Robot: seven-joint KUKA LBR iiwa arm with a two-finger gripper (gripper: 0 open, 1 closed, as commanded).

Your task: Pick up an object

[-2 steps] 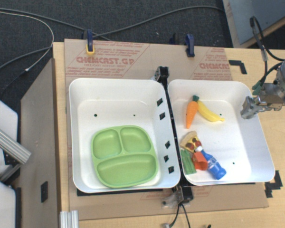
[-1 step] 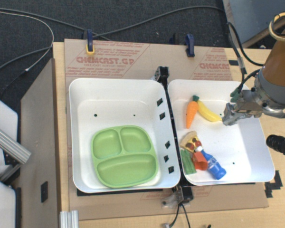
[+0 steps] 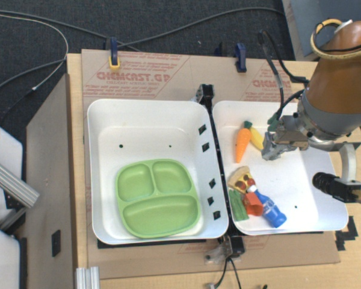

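The gripper (image 3: pixel 275 146) hung beside the carrot (image 3: pixel 242 143); I cannot tell its grip. It might knock the carrot away.

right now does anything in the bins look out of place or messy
Nothing looks damaged or spilled. The green divided plastic plate lies flat in the left white bin. In the right white bin, the blue bottle, red piece and green piece lie heaped together against its left wall.

- the grey arm (image 3: pixel 337 95) reaches in from the right, orange band up top.
- its gripper (image 3: pixel 272 149) points down and leftward, hanging low.
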